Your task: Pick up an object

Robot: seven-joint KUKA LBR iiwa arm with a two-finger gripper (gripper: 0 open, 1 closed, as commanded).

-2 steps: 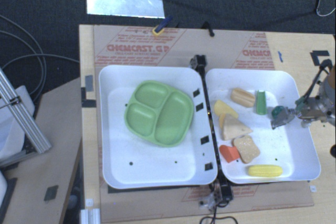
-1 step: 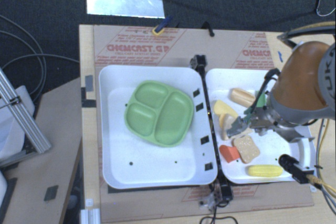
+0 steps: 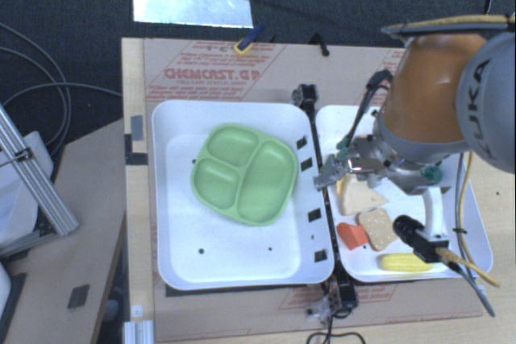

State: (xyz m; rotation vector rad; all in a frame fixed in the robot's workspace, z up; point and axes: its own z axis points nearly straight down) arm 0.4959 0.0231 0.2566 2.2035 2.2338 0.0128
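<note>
From my camera up above, I see my big grey arm with the orange band (image 3: pixel 439 93) reaching in from the right and bending down over the right white bin (image 3: pixel 481 242), and its gripper (image 3: pixel 348 167) sits low at that bin's left side, close to the wall between the two bins; I cannot tell if it is open or shut. Just below it in that bin lie a pale cream wedge (image 3: pixel 364 196), a tan bread-like square (image 3: pixel 376 228), a small red block (image 3: pixel 351 235) and a yellow banana-shaped toy (image 3: pixel 405 262), near one another. The left white bin (image 3: pixel 181 254) holds a light green plastic plate with three sections (image 3: pixel 244 173), lying flat and tilted a bit.
</note>
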